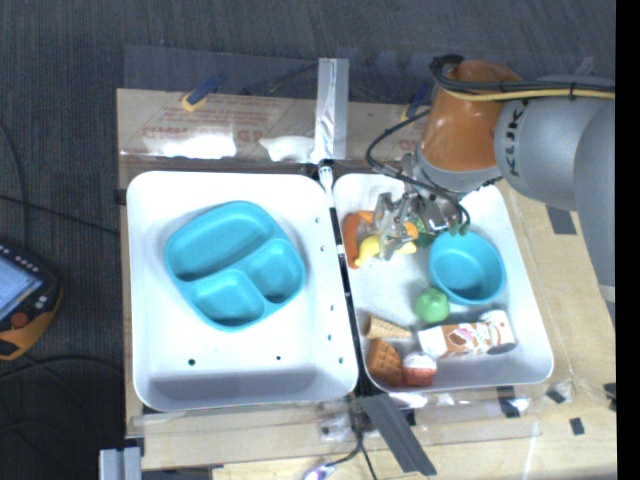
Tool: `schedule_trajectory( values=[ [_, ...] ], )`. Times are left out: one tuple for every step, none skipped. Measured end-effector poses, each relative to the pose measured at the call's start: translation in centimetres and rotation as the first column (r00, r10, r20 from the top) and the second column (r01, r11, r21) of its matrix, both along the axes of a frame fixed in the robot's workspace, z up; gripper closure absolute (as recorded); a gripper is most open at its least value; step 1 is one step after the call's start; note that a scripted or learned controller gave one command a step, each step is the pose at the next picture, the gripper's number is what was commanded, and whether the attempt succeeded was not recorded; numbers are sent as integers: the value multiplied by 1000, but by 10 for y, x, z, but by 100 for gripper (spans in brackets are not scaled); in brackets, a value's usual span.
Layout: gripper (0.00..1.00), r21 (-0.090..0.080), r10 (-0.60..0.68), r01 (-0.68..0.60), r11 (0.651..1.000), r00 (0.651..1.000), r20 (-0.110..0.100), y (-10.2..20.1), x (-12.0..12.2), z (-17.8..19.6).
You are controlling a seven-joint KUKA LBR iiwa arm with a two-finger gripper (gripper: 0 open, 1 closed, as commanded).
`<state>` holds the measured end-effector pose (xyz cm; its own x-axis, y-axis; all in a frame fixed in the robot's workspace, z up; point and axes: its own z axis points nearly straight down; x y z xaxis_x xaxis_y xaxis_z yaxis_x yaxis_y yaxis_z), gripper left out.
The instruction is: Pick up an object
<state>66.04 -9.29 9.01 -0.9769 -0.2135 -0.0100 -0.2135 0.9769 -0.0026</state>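
Gripper [392,230] is hanging low in the right bin [530,363], over a yellow toy [370,249] beside an orange carrot [352,233]; claw state cannot be told. The toy is probably light, hard and slippery; grasping across its narrow middle looks best.

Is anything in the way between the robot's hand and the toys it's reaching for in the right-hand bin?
Nothing visible blocks it. The hand is already down among the small toys at the back of the right bin, right by the yellow piece and the orange piece. The blue bowl sits just beside it.
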Motion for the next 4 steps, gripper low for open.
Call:
schedule_trajectory(
  values=[
    [100,2,-69,69,998,998,-5,29,9,95],
    [100,2,-107,107,994,994,-6,-3,9,131],
    [100,-1,31,-31,1000,1000,-4,-43,9,35],
    [100,4,-166,166,986,985,39,-14,22,21]
  ],
)
